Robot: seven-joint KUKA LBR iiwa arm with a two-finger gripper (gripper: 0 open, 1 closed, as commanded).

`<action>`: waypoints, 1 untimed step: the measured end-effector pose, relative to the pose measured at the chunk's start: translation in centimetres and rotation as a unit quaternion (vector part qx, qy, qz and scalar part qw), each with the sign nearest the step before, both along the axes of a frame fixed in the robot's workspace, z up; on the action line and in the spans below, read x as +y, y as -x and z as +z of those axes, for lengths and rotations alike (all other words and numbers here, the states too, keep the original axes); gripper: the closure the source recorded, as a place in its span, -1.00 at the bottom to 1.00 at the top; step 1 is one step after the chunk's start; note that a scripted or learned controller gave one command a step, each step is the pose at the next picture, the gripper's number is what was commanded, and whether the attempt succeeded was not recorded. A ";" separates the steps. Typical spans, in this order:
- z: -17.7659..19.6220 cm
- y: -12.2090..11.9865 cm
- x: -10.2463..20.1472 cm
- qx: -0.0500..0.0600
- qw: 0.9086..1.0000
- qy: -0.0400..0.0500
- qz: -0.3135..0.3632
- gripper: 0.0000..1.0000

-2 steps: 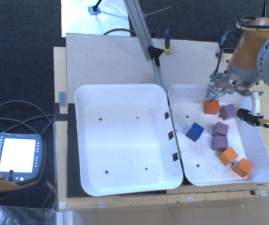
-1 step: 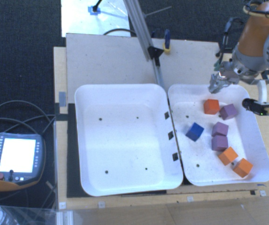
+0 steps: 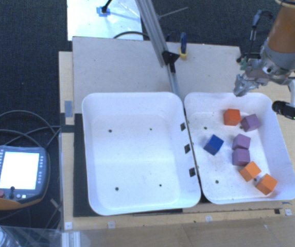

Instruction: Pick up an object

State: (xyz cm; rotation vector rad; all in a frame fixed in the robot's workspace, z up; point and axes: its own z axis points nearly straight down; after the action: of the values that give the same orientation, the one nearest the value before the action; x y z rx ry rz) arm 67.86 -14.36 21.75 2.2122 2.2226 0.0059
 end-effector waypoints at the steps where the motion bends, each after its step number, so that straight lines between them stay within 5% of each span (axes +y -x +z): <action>1: 0.8 1.3 5.7 0.003 1.000 -0.001 0.002 1.00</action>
State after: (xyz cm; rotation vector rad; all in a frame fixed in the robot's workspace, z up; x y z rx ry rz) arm 66.55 -8.63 22.59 2.2108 2.2321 0.0035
